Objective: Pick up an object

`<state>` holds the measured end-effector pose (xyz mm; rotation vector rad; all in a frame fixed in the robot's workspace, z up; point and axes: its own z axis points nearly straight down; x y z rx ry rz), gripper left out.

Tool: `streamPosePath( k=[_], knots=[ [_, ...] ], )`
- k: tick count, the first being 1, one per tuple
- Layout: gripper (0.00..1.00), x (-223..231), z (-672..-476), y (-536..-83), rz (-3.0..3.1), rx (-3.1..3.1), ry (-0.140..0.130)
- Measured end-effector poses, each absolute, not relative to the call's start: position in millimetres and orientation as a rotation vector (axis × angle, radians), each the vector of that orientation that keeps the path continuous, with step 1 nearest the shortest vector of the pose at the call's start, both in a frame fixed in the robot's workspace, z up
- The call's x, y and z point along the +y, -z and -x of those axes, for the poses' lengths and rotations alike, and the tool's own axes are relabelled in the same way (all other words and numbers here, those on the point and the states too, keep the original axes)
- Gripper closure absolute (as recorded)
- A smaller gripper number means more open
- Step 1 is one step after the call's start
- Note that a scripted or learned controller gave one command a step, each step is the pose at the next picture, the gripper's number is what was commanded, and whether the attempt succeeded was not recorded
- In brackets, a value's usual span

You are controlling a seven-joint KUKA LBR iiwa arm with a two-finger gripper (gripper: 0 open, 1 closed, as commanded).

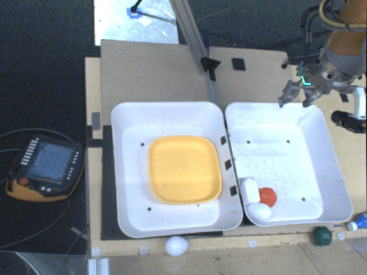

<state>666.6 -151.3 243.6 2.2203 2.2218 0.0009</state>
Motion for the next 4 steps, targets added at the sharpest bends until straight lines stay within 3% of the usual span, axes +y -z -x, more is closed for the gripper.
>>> streamPosePath(
  k=[1,4],
  knots=[
    [0.00,-151.3,-666.6,-243.5,-2.220,2.222,-0.001],
    [0.00,-139.8,-678.4,-88.3,-2.222,2.224,0.003]
  ],
)
